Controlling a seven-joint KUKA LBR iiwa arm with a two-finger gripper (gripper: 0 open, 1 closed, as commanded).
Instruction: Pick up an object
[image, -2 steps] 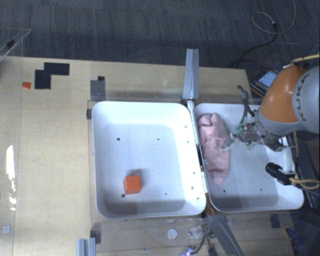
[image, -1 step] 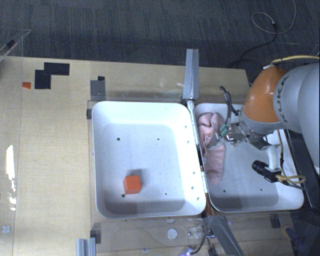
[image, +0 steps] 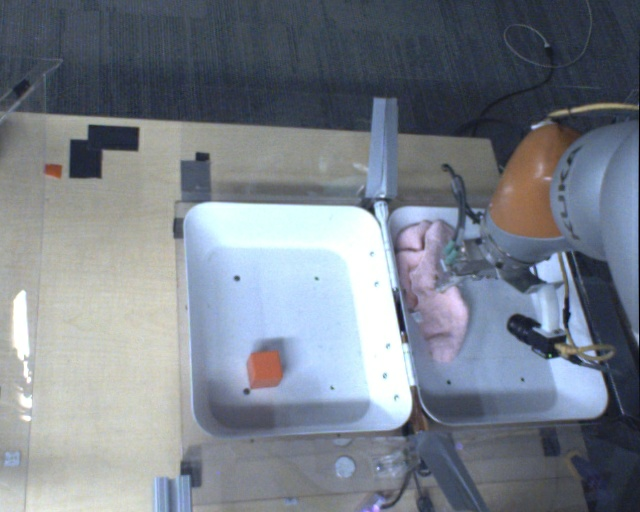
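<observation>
Tool (image: 452, 262) at pink cloth (image: 432, 290)

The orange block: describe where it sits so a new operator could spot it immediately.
Find the two white bins side by side and take the left bin. The orange block lies alone on its floor near the front. It is small, hard-edged and bright, unlike the soft pink cloth in the right bin.

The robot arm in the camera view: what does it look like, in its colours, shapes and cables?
The grey rounded robot arm has a smooth casing, with a glossy orange dome-shaped band above the wrist. Below the band sits a small metallic two-finger gripper on a grey wrist block. Thin dark cables run along the wrist, and a black cylindrical part hangs beside it.
</observation>
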